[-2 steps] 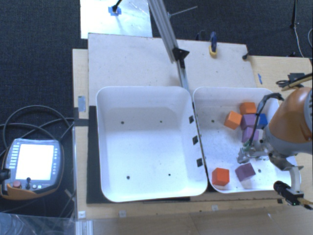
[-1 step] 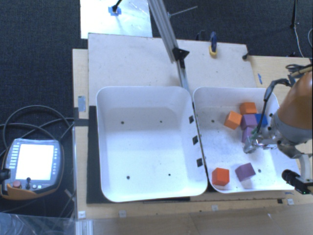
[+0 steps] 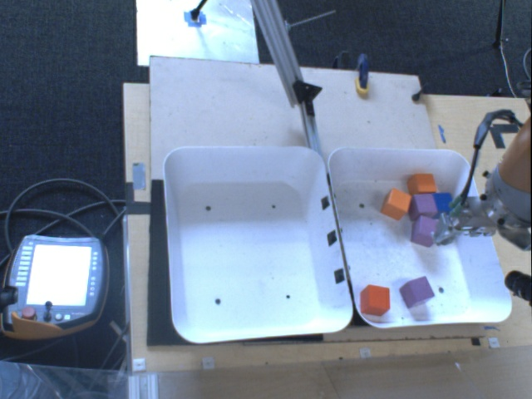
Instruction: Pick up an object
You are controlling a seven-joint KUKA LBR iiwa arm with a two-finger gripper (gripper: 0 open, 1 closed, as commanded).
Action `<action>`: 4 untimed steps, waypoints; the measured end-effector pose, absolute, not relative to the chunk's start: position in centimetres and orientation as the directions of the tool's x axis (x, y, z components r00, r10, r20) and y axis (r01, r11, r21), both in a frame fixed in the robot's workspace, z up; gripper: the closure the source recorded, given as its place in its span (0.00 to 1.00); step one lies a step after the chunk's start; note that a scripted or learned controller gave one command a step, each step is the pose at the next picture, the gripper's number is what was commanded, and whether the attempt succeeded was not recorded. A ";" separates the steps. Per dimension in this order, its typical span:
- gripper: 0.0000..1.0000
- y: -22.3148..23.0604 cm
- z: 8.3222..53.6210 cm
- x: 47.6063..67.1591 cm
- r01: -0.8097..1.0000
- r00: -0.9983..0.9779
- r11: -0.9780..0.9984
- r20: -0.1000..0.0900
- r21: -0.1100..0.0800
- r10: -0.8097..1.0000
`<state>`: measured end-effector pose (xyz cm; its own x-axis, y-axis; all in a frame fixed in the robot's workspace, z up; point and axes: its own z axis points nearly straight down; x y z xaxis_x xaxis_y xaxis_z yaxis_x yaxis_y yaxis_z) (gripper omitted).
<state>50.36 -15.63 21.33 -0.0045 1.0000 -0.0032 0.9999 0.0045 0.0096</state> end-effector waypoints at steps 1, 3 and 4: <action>1.00 -16.0 27.7 50.6 1.000 -0.005 0.005 -0.003 0.010 1.000; 1.00 -7.0 27.5 54.0 1.000 -0.009 0.009 0.000 0.004 1.000; 1.00 -1.8 27.7 55.1 1.000 -0.011 0.011 0.001 0.004 1.000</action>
